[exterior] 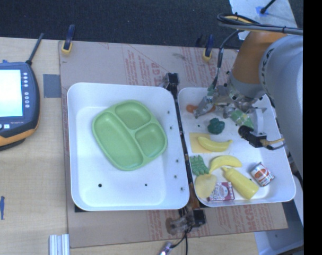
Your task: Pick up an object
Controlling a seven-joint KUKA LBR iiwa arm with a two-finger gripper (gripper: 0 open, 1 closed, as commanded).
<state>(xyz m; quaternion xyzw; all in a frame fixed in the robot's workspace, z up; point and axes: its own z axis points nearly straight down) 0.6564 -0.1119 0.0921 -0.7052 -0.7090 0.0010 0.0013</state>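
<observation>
My gripper (220, 104) hangs low over the far end of the right bin (280, 195), under the orange band of the arm (256, 52). Just below it in the view lies a dark green broccoli piece (216, 125), and a small orange piece (190, 108) sits to its left by the bin wall. Nearer the front lie a banana (214, 143), a second banana (225, 161), a green ridged piece (198, 165), a yellow bottle (240, 183), a red and white can (261, 174), a pale yellow fruit (205, 185) and a red carton (222, 193). Nothing shows held in the gripper.
The left bin (81, 190) holds a light green divided plate (130, 134). A handheld control pendant (9, 102) lies on the bench at far left. Clamps (68, 39) stand along the board's back edge, and the arm's bulk covers the right bin's far right corner.
</observation>
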